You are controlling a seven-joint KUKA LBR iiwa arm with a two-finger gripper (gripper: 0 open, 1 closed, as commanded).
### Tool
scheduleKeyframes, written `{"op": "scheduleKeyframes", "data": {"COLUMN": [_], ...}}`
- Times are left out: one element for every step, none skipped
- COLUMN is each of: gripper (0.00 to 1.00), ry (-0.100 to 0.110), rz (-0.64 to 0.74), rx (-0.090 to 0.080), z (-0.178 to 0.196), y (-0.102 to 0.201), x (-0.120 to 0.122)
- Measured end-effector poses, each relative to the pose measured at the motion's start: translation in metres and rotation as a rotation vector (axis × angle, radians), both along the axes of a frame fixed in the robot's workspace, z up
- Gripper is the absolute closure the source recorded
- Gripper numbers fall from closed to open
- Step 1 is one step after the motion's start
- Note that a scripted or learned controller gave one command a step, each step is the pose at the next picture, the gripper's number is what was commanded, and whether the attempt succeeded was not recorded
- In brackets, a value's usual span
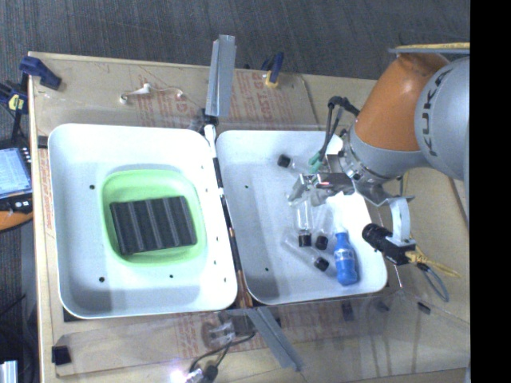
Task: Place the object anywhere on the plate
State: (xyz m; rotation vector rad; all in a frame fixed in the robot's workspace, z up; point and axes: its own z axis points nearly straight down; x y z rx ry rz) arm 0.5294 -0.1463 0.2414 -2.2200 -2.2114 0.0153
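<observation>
A light green plate (150, 183) lies in the left bin (68, 214), and a dark ribbed slab (152, 223) rests flat on it. My gripper (306, 191) hangs low over the middle of the right bin (255, 214), well to the right of the plate. Just below it lies a small clear tube (302, 215). A blue bottle (345, 258) lies near the bin's front right corner. Small black pieces are scattered around: one at the back (283, 161), two beside each other (304, 238) (321, 242), and one nearer the front (321, 264).
A grey metal bar (219, 74) stands behind the seam between the two bins. Blue clamps (274, 66) (38, 70) grip the back of the bench. A small screen (14, 174) sits at the far left edge.
</observation>
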Motion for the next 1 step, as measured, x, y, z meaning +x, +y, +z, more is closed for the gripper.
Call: {"op": "scheduleKeyframes", "data": {"gripper": [0.00], "ry": [0.000], "rz": [0.000], "rx": [0.000], "z": [0.0001], "y": [0.0000], "x": [0.0000]}}
